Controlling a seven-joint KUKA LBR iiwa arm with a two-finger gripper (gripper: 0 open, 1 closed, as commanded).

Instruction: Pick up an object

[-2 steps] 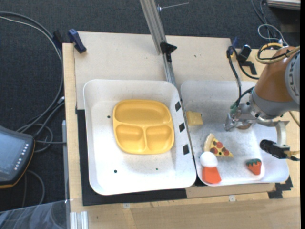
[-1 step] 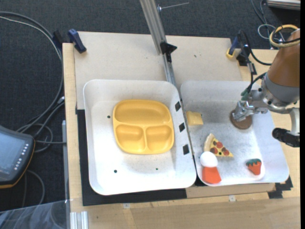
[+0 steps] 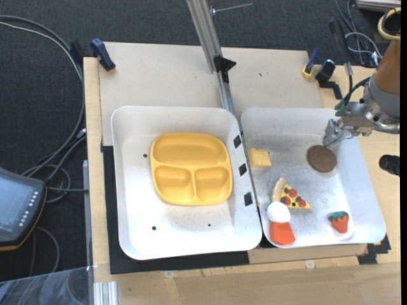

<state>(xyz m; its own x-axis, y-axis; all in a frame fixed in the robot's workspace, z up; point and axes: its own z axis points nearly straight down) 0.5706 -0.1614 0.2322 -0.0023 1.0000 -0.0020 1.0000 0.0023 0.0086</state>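
Observation:
The right bin point(image 3: 356, 234) holds several toy foods: a brown round cookie point(image 3: 322, 159), a pale yellow cheese block point(image 3: 259, 157) by the left wall, a pizza slice point(image 3: 290, 196), a white-and-orange piece point(image 3: 280, 222) at the front, and a small red strawberry point(image 3: 340, 222). My gripper point(image 3: 333, 134) hangs at the bin's back right, just above and behind the cookie, with nothing visibly between its fingers. The left bin point(image 3: 127, 170) holds a yellow divided plate point(image 3: 191, 168).
A slanted metal post point(image 3: 210, 30) rises from the seam between the bins. Blue clamps point(image 3: 102, 53) sit at the bench's back corners. Cables lie on the floor to the left, beside a pendant point(image 3: 16, 205).

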